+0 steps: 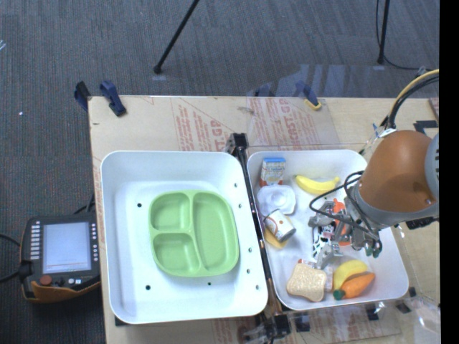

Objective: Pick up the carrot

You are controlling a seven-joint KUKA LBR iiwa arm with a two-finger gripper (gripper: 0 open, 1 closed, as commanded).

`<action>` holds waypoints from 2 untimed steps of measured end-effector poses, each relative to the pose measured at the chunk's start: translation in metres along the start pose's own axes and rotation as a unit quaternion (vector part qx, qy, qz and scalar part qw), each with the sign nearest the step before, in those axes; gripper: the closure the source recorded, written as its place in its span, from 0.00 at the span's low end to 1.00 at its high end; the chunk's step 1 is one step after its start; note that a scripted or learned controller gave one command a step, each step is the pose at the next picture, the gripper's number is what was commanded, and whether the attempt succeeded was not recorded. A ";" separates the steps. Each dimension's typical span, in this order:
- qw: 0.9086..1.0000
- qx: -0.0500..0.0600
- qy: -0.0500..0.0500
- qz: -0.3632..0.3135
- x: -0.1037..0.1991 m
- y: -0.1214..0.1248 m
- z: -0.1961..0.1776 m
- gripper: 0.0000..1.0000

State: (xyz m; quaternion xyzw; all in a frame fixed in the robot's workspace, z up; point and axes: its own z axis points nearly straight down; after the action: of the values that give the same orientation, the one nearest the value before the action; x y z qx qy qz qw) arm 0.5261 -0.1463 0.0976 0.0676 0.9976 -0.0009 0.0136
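Claw (331,253) state cannot be told; carrot (355,285) lies just beyond it, touching a banana (349,269), risking a wrong-item grasp

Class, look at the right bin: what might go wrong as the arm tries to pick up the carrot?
1. The carrot lies against a yellow fruit, so the gripper may grab or nudge that instead.
2. It sits close to the right bin's near corner, where fingers might hit the wall.
3. The bread slice beside it could be knocked.
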 end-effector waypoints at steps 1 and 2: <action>0.982 -0.001 -0.003 -0.186 0.035 -0.027 -0.001 0.00; 0.971 -0.004 0.009 -0.240 -0.017 -0.038 0.004 0.00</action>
State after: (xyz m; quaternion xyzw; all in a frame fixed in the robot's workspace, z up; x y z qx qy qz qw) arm 0.5375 -0.1863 0.0943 -0.1736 0.9848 0.0005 0.0045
